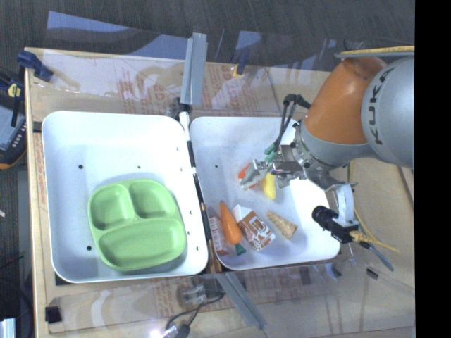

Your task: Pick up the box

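The gripper (258, 172) hangs over the middle of the right bin (211, 136), its metal fingers pointing toward the divider between the two bins. Whether those fingers stand apart or closed cannot be told from this slant; a small orange-and-white thing (246, 172) sits at their tips and a yellow piece (270, 186) lies just under the wrist, but neither is clearly seen between the fingers.

On the grey arm (384, 111), above the orange band, the letters "KU" of the maker's name can be read; the rest is cut off.

The box (255, 231) lies flat on the floor of the right bin, toward its near edge, apart from the gripper. It is brown and white with print too small to read. Its long axis runs on a diagonal, from the bin's middle down toward the near rim.

Touching the box on the side toward the divider lies an orange carrot (230, 223), tilted along the same diagonal. A tan wedge (281, 224) lies just beside the box on the other side.

Beyond the divider, the left bin (63, 139) holds a green compartment tray (137, 225) in its near half.
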You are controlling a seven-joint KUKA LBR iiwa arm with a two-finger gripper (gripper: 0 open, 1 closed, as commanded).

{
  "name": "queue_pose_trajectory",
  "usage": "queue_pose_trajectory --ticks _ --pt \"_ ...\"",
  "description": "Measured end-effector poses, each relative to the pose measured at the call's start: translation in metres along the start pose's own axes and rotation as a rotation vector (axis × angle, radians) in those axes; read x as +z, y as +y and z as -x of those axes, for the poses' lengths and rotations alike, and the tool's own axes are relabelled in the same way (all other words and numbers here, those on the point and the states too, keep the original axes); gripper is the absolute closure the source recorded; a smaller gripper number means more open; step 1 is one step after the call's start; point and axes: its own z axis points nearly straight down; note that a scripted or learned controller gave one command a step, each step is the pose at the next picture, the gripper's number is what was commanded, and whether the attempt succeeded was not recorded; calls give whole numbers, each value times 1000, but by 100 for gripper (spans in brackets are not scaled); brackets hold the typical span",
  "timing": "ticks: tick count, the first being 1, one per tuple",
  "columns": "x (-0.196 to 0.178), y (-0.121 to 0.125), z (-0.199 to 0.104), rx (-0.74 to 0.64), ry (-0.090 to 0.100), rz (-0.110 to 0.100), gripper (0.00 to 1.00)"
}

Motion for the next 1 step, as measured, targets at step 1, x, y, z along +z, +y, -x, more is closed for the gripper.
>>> queue_pose_trajectory --ticks 1 --pt "103 108 26 41 -2 0 0"
